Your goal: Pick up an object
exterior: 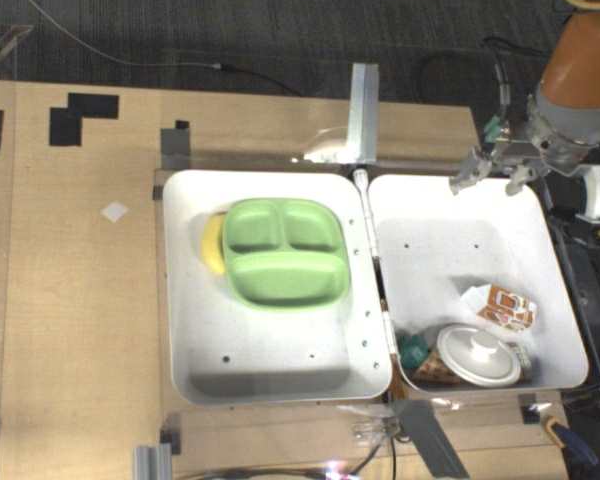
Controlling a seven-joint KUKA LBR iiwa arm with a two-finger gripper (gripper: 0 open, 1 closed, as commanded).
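1. Up at the top right, the fingers (pixel 492 171) hang just over the back rim of the right bin (pixel 450 238). Two grey tips point down and stand a little apart, with nothing between them.
2. Above them is the grey wrist, then the orange band of the arm (pixel 583 63). The arm is cut off by the top right corner.
3. In the right bin, things sit crowded in the front corner. A round white lid (pixel 479 356) lies flat there, with a knob on top.
4. Just behind the lid lies a small snack packet (pixel 503 307), white with orange and brown. Its long side slants from back left to front right.
5. A teal thing (pixel 414 349) peeks out left of the lid. It is partly hidden, and I cannot tell what it is. Something brown is tucked under the lid too.
6. In the left bin (pixel 270 368), a green tray (pixel 284 251) with three parts lies flat. Its long side runs left to right.
7. A yellow thing (pixel 212 244) sticks out from under the tray's left edge. Most of it is hidden.
8. Both bins rest side by side on the tan worktop (pixel 70 268).
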